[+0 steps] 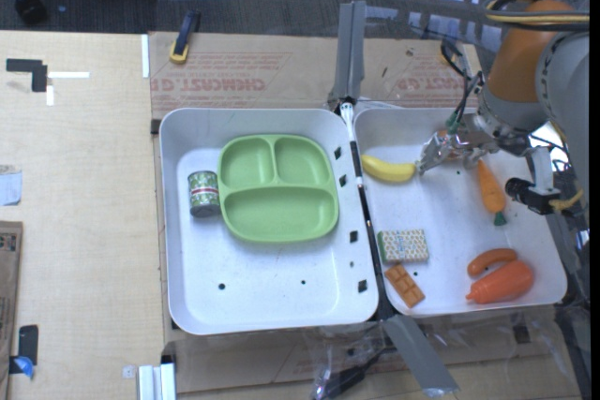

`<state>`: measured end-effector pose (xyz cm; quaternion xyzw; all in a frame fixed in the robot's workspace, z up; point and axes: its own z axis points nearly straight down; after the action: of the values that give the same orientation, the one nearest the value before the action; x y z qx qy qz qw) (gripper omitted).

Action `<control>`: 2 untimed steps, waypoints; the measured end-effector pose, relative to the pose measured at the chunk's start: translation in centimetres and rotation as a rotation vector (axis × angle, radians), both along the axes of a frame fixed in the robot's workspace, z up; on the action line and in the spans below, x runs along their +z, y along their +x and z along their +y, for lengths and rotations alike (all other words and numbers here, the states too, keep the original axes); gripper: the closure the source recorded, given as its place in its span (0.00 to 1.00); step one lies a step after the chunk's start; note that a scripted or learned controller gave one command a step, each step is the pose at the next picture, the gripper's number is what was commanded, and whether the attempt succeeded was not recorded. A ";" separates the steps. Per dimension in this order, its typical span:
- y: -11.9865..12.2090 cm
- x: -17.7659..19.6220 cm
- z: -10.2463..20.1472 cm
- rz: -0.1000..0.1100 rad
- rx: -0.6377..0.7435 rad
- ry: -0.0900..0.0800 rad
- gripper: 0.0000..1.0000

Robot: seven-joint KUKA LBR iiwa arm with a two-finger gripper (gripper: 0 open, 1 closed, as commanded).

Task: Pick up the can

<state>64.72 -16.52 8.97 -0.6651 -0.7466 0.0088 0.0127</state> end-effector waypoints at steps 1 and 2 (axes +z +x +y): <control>0.0 0.8 -0.2 -0.005 0.002 -0.008 1.00; 0.0 0.8 -0.2 -0.003 0.002 -0.007 0.00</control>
<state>64.70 -16.68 9.75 -0.6644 -0.7472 0.0104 0.0091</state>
